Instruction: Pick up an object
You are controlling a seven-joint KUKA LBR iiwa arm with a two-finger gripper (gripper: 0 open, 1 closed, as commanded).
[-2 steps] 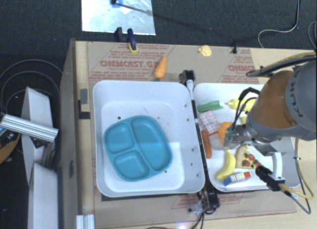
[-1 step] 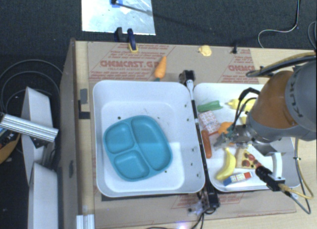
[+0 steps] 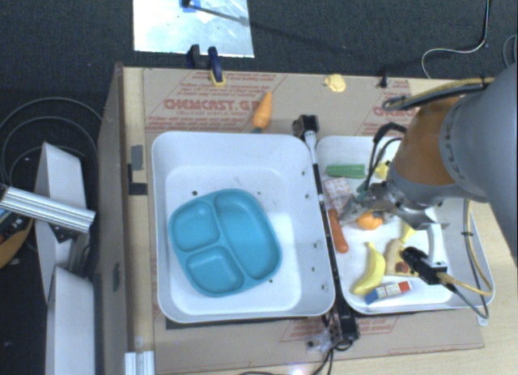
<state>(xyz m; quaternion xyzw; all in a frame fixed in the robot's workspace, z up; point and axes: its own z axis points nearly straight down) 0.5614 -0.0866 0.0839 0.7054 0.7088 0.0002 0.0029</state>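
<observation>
While the arm (image 3: 453, 142) hangs low over the right bin (image 3: 453, 296), the jaws (image 3: 366, 207) sit right at the small orange fruit (image 3: 370, 221), near the bin's middle. Can't tell whether the jaws are spread or pinched; the wrist body hides most of them, and nothing visibly sits between them.

Right bin contents: green piece (image 3: 346, 170) toward the back, crumpled wrapper (image 3: 338, 197) just beside the jaws, red-orange carrot-like stick (image 3: 338, 232) along the left wall, banana (image 3: 371, 270) at the front, small tube with a red label (image 3: 388, 290) touching the banana's lower end. Left bin (image 3: 235, 155) holds a blue divided plate (image 3: 224, 240). An orange carrot (image 3: 261, 111) and a yellow bit (image 3: 335, 83) lie out on the desk (image 3: 243, 94), behind the bins.

Step in hand, my read: descent and grasp attempt on the orange fruit, no lift yet. Next move needs the jaws centred across the fruit, closed firmly, then a straight lift. It's round and looks likely to roll or squirt sideways. The wrapper and carrot stick are close enough to get snagged
</observation>
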